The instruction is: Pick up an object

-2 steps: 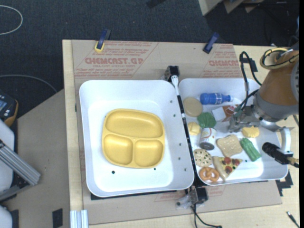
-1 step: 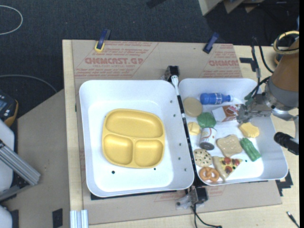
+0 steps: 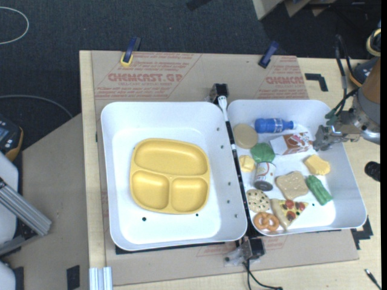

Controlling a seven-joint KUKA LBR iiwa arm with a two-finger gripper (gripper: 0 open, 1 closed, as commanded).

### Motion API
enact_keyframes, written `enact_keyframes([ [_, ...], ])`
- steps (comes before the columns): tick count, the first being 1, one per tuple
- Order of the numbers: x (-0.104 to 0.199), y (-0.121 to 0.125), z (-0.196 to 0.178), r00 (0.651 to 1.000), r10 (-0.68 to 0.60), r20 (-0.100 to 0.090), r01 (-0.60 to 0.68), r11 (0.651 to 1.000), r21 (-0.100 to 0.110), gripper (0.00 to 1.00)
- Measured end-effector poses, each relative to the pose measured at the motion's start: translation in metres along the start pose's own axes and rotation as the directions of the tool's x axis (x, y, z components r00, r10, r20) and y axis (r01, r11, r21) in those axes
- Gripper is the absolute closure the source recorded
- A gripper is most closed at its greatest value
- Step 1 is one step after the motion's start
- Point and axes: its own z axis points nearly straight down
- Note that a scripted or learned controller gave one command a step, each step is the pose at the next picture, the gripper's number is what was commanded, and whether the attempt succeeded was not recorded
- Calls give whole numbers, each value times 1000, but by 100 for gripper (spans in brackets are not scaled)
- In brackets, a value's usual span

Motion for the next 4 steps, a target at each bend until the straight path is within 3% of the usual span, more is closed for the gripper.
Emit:
enact_keyframes([
  [1, 0, 1, -19, 1000, -1, 0, 1, 1000, -1, 100],
  [3, 100, -58, -8, 1000, -3, -6, 4, 1000, 9, 100],
  [4, 103, -51, -26, 1000, -1, -1, 1, 1000, 1, 100],
])
